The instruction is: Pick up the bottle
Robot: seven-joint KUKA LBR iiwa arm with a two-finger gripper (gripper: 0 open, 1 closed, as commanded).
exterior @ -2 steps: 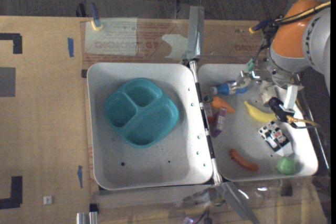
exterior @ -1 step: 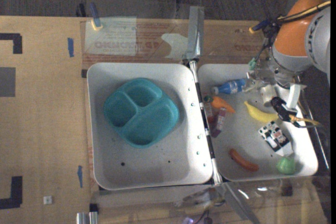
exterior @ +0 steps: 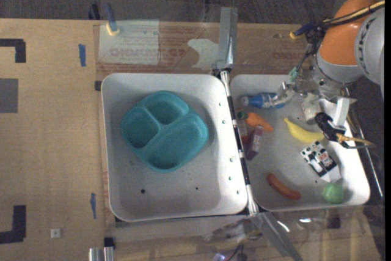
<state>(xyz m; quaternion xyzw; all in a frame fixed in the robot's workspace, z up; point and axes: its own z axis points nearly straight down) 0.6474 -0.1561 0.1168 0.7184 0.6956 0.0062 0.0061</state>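
Arm: grey with an orange band (exterior: 345, 40), reaching in from the right over the upper part of the right bin
Hand (exterior: 292, 90): low over the far side of the right bin, just beside the right end of the bottle; its state cannot be told from this blurred, cluttered patch
Bottle (exterior: 261, 100): blue and clear, lying on its side near the far left corner of the right bin, seemingly touching or almost touching the hand
Right bin (exterior: 360, 192): white and shallow, holding the small items
Banana (exterior: 300, 131): yellow, near the middle of the right bin, just right of the bottle and nearer the camera
Carrot (exterior: 259, 121): orange, just below the bottle
Sausage (exterior: 283, 187): reddish, lying near the front of the right bin
Green ball (exterior: 333, 192): at the front right corner of the right bin
Black-and-white box (exterior: 319, 157): between the banana and the green ball
Left bin (exterior: 116, 192): white, beside the right bin on the surface
Teal tray (exterior: 164, 129): divided into compartments, lying in the left bin, well apart from the hand
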